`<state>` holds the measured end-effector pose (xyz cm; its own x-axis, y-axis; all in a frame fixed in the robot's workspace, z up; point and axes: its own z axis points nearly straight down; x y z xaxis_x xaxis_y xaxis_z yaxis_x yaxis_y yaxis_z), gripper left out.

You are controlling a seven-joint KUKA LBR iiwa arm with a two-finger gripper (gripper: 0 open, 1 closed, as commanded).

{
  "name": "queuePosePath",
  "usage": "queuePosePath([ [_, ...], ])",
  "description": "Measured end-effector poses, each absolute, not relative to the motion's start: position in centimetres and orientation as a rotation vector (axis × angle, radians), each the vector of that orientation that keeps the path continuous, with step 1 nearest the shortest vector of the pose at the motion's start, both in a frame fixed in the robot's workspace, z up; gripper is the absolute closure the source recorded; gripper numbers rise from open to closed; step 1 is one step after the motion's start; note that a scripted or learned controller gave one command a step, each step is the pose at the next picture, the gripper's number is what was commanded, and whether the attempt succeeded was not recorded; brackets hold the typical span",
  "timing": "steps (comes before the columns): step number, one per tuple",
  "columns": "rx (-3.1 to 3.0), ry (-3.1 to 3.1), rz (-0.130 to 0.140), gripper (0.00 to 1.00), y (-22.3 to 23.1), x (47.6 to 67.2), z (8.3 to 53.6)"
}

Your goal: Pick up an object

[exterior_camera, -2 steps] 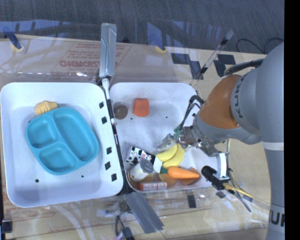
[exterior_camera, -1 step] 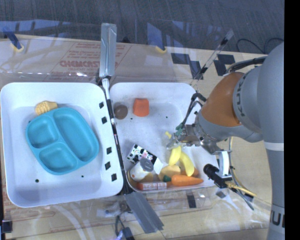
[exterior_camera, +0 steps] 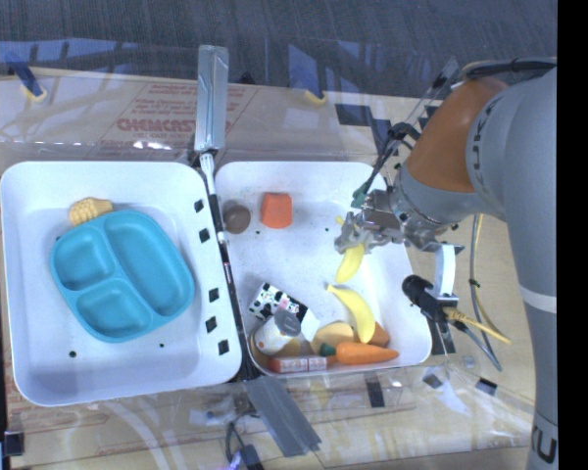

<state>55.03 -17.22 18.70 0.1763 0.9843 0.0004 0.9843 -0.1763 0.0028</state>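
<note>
My gripper (exterior_camera: 356,233) is over the right side of the right bin (exterior_camera: 304,179), on the grey arm with its orange band (exterior_camera: 456,135). A small yellow banana piece (exterior_camera: 350,263) hangs straight down from the fingertips, its top end pinched between them, so the gripper is shut on it. A larger banana (exterior_camera: 357,310) lies just below it on the bin floor. An orange block (exterior_camera: 276,210) and a brown ball (exterior_camera: 237,217) rest at the bin's back left.
Piled at the right bin's front are a black-and-white cow toy (exterior_camera: 274,304), a white cup (exterior_camera: 270,337), a carrot (exterior_camera: 366,354) and a red-and-white tube (exterior_camera: 299,364). The left bin (exterior_camera: 29,360) holds a blue divided plate (exterior_camera: 121,272) and a corn cob (exterior_camera: 90,209).
</note>
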Motion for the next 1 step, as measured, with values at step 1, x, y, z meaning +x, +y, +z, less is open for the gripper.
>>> queuePosePath([
  [1,2.281,2.160,-0.001,1.00,-18.05,52.66,21.63],
])
